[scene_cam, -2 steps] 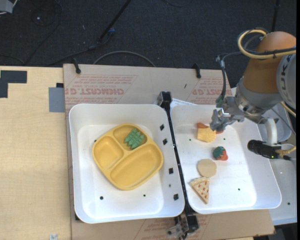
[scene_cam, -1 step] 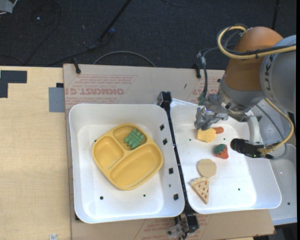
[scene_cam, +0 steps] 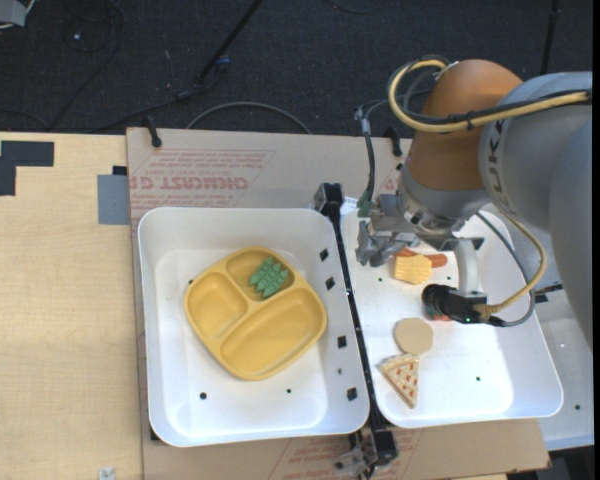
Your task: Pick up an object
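Bins (scene_cam: 170,298) two, plate (scene_cam: 255,313) one, pizza slice (scene_cam: 403,378) one.

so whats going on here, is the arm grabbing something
The arm has reached into the right bin, with its end effector low at the bin's upper left corner, next to a yellow cheese-like piece. Nothing is visibly held. A round tan disc and a pizza slice lie nearer the front. The left bin holds a yellow divided plate with a green toy in one compartment.
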Motion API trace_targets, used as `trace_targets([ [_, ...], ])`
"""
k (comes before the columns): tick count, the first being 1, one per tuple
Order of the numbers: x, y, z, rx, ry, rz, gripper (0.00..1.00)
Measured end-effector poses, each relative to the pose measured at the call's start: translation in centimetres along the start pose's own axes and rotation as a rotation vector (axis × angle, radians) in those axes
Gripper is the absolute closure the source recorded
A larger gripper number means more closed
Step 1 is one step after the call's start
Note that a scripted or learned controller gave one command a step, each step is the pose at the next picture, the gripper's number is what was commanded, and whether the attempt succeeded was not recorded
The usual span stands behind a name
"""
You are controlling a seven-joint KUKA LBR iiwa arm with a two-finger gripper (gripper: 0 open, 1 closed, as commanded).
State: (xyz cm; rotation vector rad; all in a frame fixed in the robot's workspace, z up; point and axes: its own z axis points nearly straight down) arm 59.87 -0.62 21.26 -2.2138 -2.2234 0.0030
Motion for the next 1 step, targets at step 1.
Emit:
trace_targets([
  [1,5.96,0.87,-0.67,-0.002,0.001,-0.001,1.00],
])
